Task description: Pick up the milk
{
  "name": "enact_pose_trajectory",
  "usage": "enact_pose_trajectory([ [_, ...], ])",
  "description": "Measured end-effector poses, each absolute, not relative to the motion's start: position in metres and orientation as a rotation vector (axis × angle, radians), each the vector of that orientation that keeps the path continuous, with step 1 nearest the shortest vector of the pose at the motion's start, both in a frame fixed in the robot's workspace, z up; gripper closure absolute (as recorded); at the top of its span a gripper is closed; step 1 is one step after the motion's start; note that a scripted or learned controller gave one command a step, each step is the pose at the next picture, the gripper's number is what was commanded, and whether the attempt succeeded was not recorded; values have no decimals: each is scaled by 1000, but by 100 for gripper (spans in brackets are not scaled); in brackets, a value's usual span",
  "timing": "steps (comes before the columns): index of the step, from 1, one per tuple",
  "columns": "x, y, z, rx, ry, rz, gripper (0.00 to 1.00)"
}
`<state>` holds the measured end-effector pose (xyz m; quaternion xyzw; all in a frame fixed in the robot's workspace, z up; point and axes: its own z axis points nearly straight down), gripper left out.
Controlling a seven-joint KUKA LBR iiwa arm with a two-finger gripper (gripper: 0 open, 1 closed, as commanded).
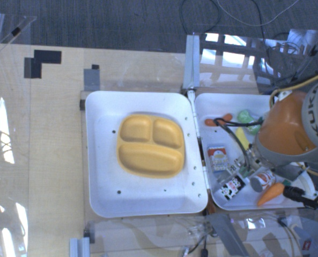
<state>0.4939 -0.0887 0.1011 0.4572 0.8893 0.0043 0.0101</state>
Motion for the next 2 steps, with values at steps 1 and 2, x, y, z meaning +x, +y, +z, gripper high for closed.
enact_pose_trajectory([
  [1, 492, -95, 89, 1162, 2905, 10, 0],
  [2, 495, -94, 102, 1157, 2897, 15, 100],
])
